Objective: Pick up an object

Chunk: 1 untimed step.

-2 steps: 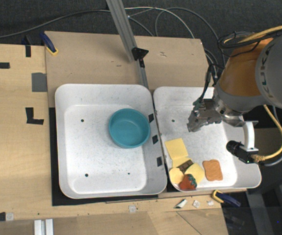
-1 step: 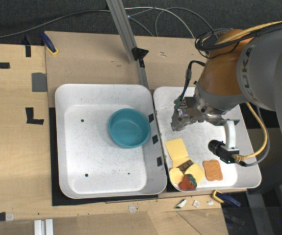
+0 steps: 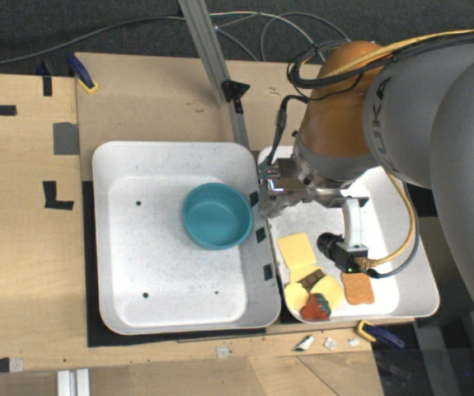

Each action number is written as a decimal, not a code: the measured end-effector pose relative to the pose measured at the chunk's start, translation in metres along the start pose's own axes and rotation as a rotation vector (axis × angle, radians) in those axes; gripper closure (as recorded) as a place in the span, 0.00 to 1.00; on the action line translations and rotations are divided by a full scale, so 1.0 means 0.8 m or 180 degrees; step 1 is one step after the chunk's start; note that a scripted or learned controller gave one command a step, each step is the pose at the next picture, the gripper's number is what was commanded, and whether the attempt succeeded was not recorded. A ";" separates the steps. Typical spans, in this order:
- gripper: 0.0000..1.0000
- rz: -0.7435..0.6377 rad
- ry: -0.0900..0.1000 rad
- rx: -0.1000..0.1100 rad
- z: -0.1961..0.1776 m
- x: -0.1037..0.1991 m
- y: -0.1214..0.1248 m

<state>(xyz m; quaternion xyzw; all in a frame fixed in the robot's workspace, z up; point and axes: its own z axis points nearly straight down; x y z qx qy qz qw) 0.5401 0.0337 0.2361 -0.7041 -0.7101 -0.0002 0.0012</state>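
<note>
**Right bin (image 3: 414,305), front corner.** Red-and-green piece (image 3: 316,307), brown piece (image 3: 308,280), small yellow piece (image 3: 329,289) and orange slice (image 3: 358,288), all touching or nearly so.
- Any of these could serve as the task's thing.
- Risk: a descent here probably meets two pieces at once, or pushes one aside and closes on nothing.
- All four look low and flat, so they offer little to pinch.

**Yellow block (image 3: 297,249).** Just behind that cluster, near the bin's left wall, lying flat.
- Risk: the nearby wall may foul the gripper on one side.
- The broad top face gives no hold, so only its edges would serve.

**Left bin (image 3: 113,221).** Bowl (image 3: 216,214), alone, upright, right of centre.
- Risk: it looks too wide to span, so only the rim could be taken, and a rim hold may slip or tip it.

**Gripper (image 3: 282,192).** Above the right bin's rear-left corner, beside the divide between the bins, behind the yellow block and apart from every item.
- Nothing shows as held.
- Whether it is spread or closed cannot be told, because the wrist hides it.
- Risk: no item lies straight beneath, so a plain drop likely strikes bare floor or the bin wall.

**Arm (image 3: 344,114).** Enters from the right, with the orange band uppermost and the wrist turned down. Its bulk hangs over the bin's rear half.
</note>
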 end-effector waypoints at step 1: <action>1.00 0.0000 0.0000 0.0000 -0.006 0.072 0.010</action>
